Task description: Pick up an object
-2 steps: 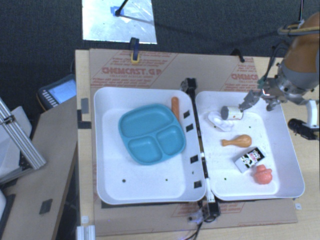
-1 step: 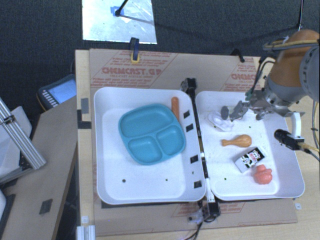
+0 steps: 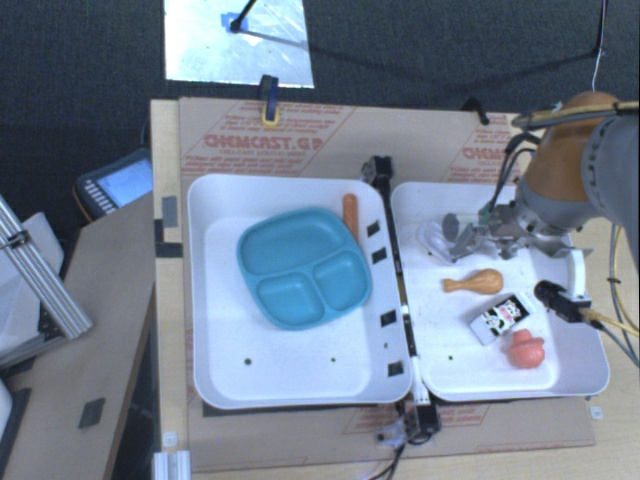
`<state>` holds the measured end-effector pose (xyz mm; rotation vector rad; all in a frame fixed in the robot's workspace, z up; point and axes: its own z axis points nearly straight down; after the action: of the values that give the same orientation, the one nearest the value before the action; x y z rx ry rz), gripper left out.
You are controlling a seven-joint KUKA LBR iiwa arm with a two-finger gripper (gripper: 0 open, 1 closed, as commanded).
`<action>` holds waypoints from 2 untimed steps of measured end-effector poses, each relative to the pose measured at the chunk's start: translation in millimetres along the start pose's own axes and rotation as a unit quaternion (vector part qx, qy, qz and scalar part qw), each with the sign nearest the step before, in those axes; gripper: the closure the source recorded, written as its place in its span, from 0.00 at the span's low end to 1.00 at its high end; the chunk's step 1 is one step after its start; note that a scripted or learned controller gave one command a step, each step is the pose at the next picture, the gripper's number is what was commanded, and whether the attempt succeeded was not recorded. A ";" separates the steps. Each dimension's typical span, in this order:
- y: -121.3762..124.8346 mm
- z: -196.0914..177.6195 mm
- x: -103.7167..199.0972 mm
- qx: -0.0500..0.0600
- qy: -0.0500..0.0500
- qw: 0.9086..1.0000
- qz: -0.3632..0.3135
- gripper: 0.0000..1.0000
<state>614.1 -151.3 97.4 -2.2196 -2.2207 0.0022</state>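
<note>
Below the arm's orange band, the claw (image 3: 452, 236) hangs low over the far part of the right bin (image 3: 590, 373), reaching in from the right. Whether it is parted or closed cannot be told from this slanted view, and nothing can be seen gripped in it. A faint clear plastic item (image 3: 432, 238) lies just under and beside its tip, too pale to name.

The nearest plain object is a tan toy drumstick (image 3: 476, 284), lying on its side in the middle of the right bin, just nearer the camera than the claw and apart from it. Further toward the near edge sits a small black-and-white box (image 3: 499, 318), tilted, and just beside it, to the right, a red-pink toy (image 3: 525, 349). Both lie well apart from the claw.

The left bin (image 3: 215, 368) carries a teal three-compartment plate (image 3: 303, 266), lying flat, with an orange stick-like piece (image 3: 350, 215) at its far right rim, near the divider between the bins. Both bins rest on the worktop (image 3: 300, 140), a board printed with red lettering.
</note>
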 end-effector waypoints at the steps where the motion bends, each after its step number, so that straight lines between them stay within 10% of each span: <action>1: 2.4 -14.3 -0.5 -0.004 -0.001 1.000 0.000 1.00; 2: 6.5 -77.4 -6.7 -0.005 -0.001 1.000 -0.001 1.00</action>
<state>620.8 -158.0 174.8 -2.2246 -2.2282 -0.0060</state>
